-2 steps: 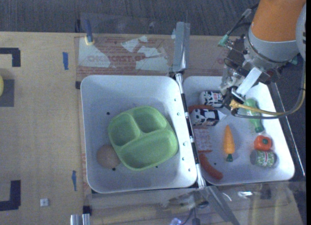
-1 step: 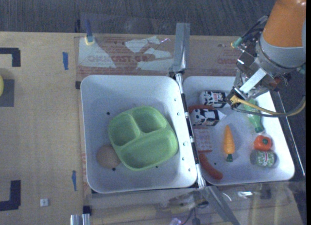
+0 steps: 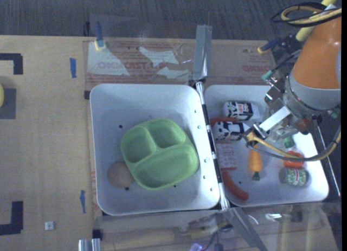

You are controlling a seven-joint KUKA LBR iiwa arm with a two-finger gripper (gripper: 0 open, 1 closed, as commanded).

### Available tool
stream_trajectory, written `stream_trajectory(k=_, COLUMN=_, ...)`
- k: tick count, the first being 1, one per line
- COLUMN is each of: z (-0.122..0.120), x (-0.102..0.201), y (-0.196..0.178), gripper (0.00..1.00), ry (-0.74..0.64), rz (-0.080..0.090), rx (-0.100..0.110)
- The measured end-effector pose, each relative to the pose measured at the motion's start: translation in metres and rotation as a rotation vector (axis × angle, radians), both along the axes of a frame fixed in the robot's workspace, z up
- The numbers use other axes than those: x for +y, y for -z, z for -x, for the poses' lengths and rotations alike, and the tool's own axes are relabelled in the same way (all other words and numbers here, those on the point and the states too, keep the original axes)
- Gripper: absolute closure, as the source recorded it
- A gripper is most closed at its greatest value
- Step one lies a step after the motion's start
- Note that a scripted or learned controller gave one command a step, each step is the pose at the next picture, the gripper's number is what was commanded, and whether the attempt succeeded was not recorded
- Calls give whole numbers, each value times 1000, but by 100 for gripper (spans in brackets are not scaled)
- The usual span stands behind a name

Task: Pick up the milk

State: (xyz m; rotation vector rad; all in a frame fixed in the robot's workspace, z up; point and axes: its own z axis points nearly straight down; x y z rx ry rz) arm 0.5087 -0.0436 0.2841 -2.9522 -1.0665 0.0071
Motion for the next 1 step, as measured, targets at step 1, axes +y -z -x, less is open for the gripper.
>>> stream_trajectory(k=1, z=-20, x=-34, y=20, gripper=100, ry=163, rz=2, rx=-3)
